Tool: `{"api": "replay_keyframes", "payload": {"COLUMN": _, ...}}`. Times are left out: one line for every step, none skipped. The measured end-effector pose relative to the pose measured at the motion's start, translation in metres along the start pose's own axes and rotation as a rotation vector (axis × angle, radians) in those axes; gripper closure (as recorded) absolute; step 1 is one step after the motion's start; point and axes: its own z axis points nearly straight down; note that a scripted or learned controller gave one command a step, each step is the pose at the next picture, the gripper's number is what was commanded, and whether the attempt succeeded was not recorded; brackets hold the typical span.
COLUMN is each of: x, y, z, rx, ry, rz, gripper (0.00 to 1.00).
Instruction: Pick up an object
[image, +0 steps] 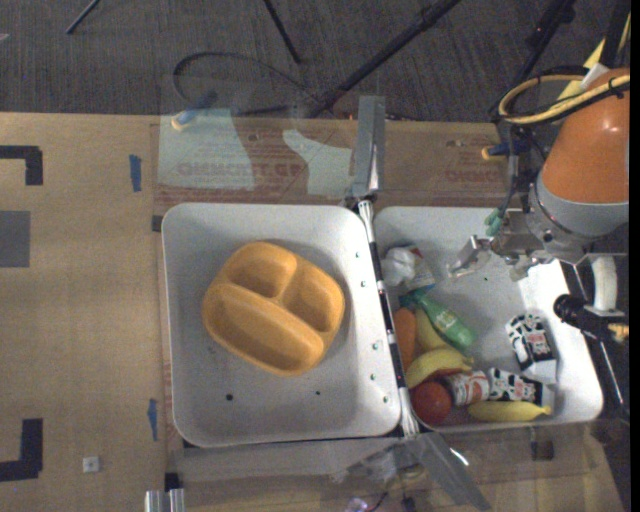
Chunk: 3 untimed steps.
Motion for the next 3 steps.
{"api": "replay_keyframes", "payload": {"x": -0.022, "y": 0.007, "z": 0.002, "rx": -0.004, "ry": -0.002, "rz": -0.023, "gripper": 0.00}}
{"api": "replay_keyframes", "payload": {"x": -0.037, "y": -0.008, "z": 0.116, "rx": -0.014, "ry": -0.005, "rz": -0.069, "gripper": 0.00}}
{"api": "replay_keyframes", "payload": {"x": -0.065, "y": -0.073, "z": 0.131, "rx": -0.011, "ry": 0.003, "rz": -0.303, "gripper": 0.00}}
